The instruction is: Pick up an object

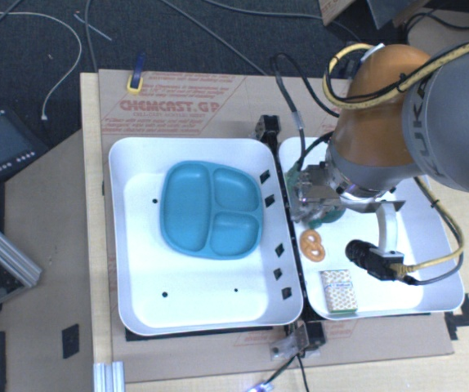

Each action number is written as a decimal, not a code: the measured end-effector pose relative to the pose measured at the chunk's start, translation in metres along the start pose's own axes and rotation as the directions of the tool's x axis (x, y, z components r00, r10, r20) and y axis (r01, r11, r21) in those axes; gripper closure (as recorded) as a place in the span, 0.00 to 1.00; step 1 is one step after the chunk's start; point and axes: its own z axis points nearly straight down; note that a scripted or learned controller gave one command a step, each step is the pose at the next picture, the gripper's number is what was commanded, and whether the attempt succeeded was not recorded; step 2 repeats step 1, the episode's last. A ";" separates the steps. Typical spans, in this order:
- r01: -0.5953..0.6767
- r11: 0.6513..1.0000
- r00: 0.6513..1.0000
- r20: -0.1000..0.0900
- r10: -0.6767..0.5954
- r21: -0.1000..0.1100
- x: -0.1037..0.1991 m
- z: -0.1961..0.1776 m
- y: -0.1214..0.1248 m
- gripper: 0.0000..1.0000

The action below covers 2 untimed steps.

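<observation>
Orange band: the wrist of the arm [381, 121] is seen over the far-left part of the right bin [439, 296], its bulk covering much of that bin.
Gripper: the gripper [312, 202] is lowered close to the divider between the bins; whether it is spread or pressed together cannot be told, since the wrist hides it from above.
Candidate objects: an orange pretzel-shaped piece [312, 246] lies just near of the gripper; a small patterned box [338, 291] lies nearer still, by the near rim; a teal-green item [329, 214] is glimpsed under the gripper, mostly hidden.
Left bin: a blue divided plate [212, 209] rests in the middle of the left bin [136, 300], well apart from the gripper.
Step in hand: judged to be the descent onto an object in the right bin, most likely the teal-green item beneath the tool.
How it is best done: the tool should be centred over the object before closing, and kept off the bin wall on the left, which is close.
Risk: the pretzel-shaped piece may be nudged, as it is just beside the tool.
Check: a grasp should be counted only once something is seen held on lifting.
</observation>
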 end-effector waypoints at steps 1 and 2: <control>-0.002 1.000 1.000 0.001 0.002 0.000 0.046 -0.005 0.003 1.00; -0.002 1.000 1.000 0.001 0.002 0.000 0.046 -0.005 0.003 1.00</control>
